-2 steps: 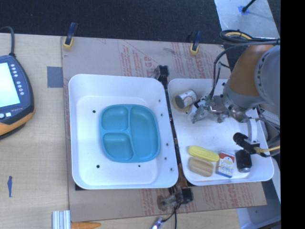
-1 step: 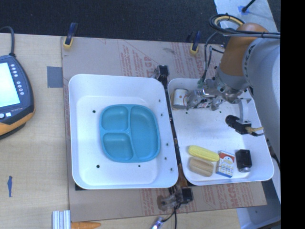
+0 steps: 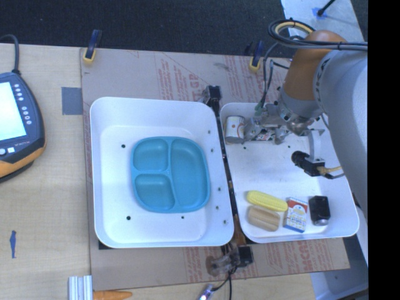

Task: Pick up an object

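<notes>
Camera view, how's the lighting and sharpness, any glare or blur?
Camera view: bright, even light; both white bins look nearly washed out, shadows soft. The blue plate and corn are fairly sharp; the gripper is a cluttered, slightly soft patch against the white.

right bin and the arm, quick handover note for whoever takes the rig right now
Gripper: low over the far end of the right bin; whether its fingers are open or shut cannot be told, and nothing is seen held.
Things: corn cob, bread roll, small carton and black block lie along the right bin's near edge. Blue divided plate sits in the left bin.
Done: no pick visible.
Left: grasp one object and lift it.
</notes>
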Robot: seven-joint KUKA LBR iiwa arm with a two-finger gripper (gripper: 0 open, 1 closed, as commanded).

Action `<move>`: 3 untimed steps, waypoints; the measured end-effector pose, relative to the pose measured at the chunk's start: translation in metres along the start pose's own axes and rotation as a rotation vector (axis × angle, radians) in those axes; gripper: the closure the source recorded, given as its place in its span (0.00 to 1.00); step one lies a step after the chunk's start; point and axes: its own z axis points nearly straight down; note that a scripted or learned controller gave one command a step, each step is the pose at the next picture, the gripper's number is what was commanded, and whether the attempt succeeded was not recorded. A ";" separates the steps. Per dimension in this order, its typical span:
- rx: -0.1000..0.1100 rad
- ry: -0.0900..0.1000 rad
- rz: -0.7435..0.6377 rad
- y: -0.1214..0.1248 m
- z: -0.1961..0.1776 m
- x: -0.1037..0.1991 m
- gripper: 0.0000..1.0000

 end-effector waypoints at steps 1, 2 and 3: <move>-0.001 -0.003 0.001 0.000 0.000 0.008 0.00; 0.003 0.010 -0.003 0.001 0.000 0.001 0.00; -0.025 0.003 -0.011 -0.063 0.001 0.008 0.00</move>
